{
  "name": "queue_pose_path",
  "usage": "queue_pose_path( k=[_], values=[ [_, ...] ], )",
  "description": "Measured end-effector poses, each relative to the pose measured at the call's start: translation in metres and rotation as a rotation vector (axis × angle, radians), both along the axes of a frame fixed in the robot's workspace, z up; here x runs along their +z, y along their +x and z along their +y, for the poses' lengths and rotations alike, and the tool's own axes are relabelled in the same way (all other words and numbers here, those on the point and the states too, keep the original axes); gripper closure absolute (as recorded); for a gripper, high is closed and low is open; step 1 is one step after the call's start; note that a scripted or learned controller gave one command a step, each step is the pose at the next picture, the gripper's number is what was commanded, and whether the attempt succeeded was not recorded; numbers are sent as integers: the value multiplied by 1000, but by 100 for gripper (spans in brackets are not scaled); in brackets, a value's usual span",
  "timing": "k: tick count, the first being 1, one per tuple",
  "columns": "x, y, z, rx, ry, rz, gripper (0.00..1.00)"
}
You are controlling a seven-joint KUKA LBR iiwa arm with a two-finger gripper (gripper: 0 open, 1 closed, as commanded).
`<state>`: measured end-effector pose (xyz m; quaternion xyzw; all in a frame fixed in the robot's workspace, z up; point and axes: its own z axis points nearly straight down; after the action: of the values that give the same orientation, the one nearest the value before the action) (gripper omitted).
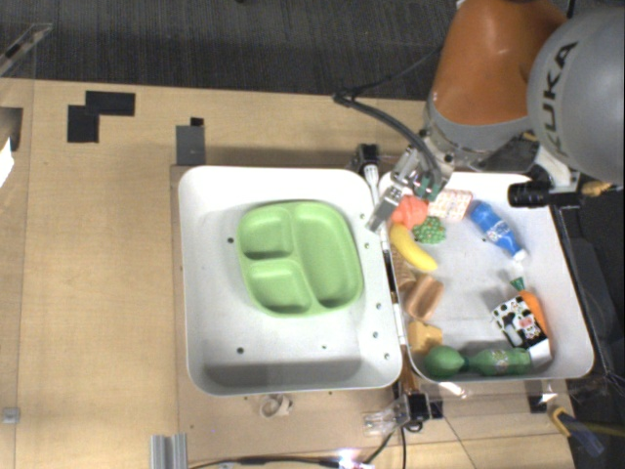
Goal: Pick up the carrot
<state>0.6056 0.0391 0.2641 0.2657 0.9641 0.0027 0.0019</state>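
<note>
Wooden bench point(98, 291), grey arm point(576, 86) lettered "KUKA", pincer point(395, 195) above carrot point(411, 210)

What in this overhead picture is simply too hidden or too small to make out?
- Claw: small and cluttered in the camera view; whether it is open or shut cannot be told.
- Orange-red item beside the claw: partly covered by it, so it cannot be confirmed as the carrot.
- Right bin: its far edge is hidden under the grey arm.
- Blue bottle: label too small to read.
</note>
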Motion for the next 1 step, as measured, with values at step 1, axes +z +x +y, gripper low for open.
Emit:
queue_pose_path(
  k=[1],
  values=[
    [-58, 33, -85, -35, -7, 0, 0]
  ],
)
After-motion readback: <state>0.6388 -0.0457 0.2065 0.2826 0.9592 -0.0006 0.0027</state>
